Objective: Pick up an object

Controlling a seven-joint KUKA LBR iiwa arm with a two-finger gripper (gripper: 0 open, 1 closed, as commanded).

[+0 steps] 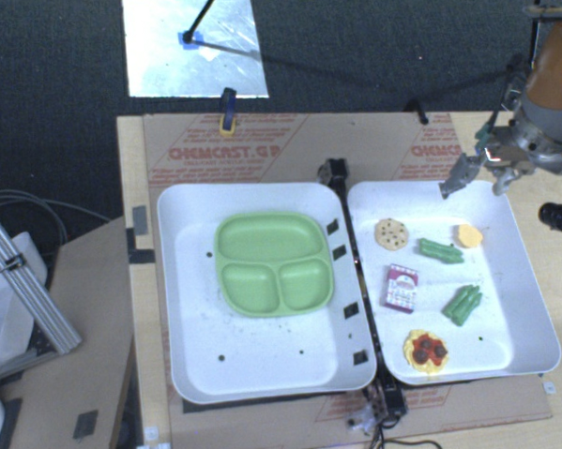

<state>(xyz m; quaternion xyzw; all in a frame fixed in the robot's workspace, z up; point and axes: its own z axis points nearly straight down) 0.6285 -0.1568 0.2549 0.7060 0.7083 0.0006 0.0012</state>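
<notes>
The right bin holds several toy foods: a round cookie, a yellow cheese wedge, two green bean bundles, a purple and white packet and a small pizza. My gripper hangs over the bin's far right rim, above and just behind the cheese wedge. Its two fingers stand spread apart with nothing between them.
A green three-compartment plate lies in the left bin. Black clips line the seam between the bins. A yellow and blue clamp sits at the bench's far edge. A metal frame stands at the left.
</notes>
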